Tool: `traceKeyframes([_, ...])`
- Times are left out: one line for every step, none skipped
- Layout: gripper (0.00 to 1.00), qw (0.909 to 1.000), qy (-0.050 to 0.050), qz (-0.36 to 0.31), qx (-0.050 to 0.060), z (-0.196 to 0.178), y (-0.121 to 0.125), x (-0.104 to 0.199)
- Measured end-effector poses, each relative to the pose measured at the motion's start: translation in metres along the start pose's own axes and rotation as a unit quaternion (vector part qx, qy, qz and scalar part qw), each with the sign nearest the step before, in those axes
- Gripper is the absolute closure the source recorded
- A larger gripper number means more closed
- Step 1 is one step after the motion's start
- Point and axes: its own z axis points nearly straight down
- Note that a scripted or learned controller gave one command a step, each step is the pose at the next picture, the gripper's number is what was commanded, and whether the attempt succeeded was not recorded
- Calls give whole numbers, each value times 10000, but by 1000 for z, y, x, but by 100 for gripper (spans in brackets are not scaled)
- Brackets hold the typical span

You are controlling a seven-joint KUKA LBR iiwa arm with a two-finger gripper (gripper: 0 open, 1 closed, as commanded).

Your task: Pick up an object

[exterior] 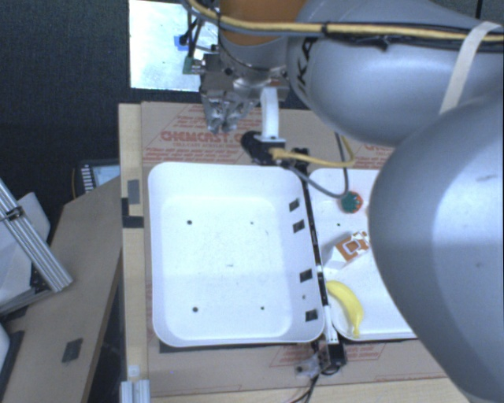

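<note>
Hovering over the far side of the counter (132,268), tool (224,116) hangs above the red-printed cardboard sheet (177,130). It is just beyond the far wall of the left bin (161,260), about midway along that wall. Tool points down. Open or closed: cannot tell from this angle. Grey arm (409,157) comes in from the right, bulky, covering most of the right bin (382,319). Orange band (260,8) shows at the top edge, above the wrist.

Pickable things all sit in the right bin, in the strip left uncovered along its left wall.
- Banana (347,307): yellow, at the near-left corner of the right bin, lying roughly along the left wall and just beside it.
- Orange-and-white packet (352,246): small, about midway along the left wall, near it, apart from the banana.
- Green round item (350,202): has an orange bit at its side, sits toward the far-left corner of the right bin, apart from the packet. What it is, cannot tell.

All three are well apart from the tool. Left bin's floor shows a few small dark dots. Bins sit side by side, with black clips (298,227) along the wall between them. Aluminium rail (31,244) stands tilted, left of the counter.
</note>
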Motion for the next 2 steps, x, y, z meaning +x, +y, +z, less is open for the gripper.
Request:
traceKeyframes([100,10000,0,-30,-9,-11,0,0])
traceKeyframes([100,10000,28,17,-62,-145,0,4])
